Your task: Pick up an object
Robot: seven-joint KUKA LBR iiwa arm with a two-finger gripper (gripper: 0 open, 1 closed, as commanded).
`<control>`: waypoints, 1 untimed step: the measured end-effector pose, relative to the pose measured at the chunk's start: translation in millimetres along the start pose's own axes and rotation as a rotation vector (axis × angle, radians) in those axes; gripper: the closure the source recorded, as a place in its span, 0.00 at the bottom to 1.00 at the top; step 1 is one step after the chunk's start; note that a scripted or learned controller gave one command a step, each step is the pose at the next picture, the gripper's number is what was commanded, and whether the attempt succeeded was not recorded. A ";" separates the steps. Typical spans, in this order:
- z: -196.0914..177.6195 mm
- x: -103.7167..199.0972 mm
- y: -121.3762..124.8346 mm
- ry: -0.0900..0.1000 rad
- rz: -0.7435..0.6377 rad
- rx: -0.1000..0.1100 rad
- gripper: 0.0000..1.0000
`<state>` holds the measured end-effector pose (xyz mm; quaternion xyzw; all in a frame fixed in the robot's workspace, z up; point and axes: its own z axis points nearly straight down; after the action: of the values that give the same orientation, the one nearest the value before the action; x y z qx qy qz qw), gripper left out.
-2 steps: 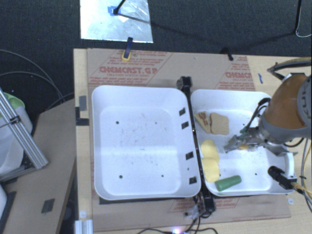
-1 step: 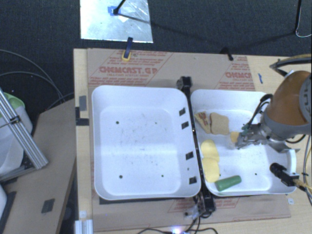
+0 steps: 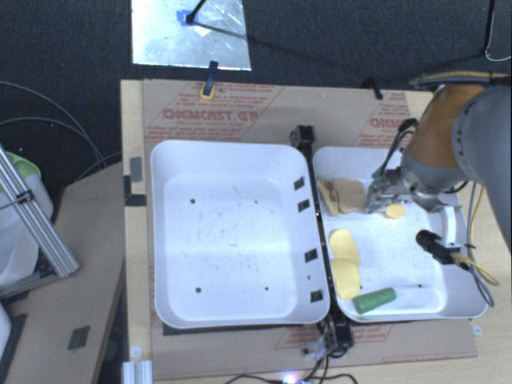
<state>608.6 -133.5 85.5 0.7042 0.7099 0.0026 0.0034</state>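
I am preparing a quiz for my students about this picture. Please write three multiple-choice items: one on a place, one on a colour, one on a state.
1. Where does the small green cylinder lie?
A. right white plastic bin, near its front wall
B. left white plastic bin
C. on the brown cardboard

2. What colour are the two flat oval pieces beside the divider?
A. blue
B. pale yellow
C. black

3. Where is the claw?
A. low in the right bin, beside the tan piece
B. over the left bin
C. outside both bins

Answers: 1 A, it rests by the front wall; 2 B, both look pale yellow; 3 A, it sits next to the tan piece.
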 end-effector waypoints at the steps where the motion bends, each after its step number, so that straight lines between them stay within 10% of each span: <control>1: -105.7 92.8 -23.0 0.004 -0.005 0.000 1.00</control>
<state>584.0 -40.8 190.8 0.7026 0.7116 0.0042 0.0020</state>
